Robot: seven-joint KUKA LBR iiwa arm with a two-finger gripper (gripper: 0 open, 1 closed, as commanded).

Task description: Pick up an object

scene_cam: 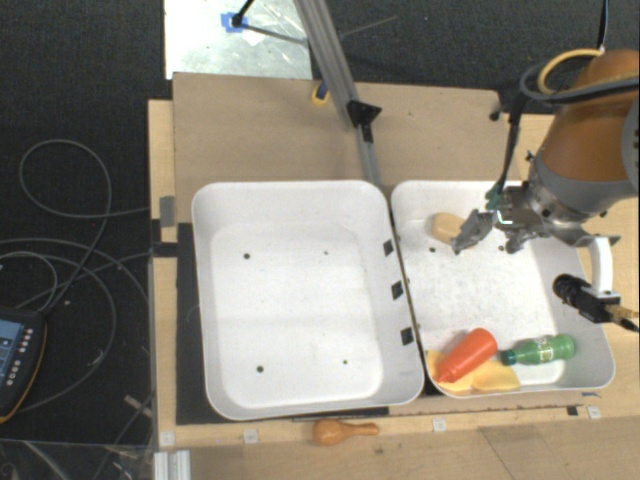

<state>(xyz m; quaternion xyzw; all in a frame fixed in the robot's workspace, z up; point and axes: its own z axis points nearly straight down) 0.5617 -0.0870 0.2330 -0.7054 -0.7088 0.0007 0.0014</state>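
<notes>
— Where are the things to pick?

— All in the right bin. A tan, rounded object lies near its far left corner. Along the near edge, an orange carrot-shaped toy rests on a yellow piece, and a green bottle lies on its side just beside them.

— And the end effector?

— The end effector hangs over the far part of that bin, just right of the tan object. Its fingers look spread, with nothing between them. One finger reaches close to the tan object; whether it touches, I cannot tell.

— Anything else?

— The left bin sits touching the right one. An orange-brown pear-shaped thing lies on the desk in front of the bins. Cables and a handheld controller lie on the dark floor to the left.
</notes>
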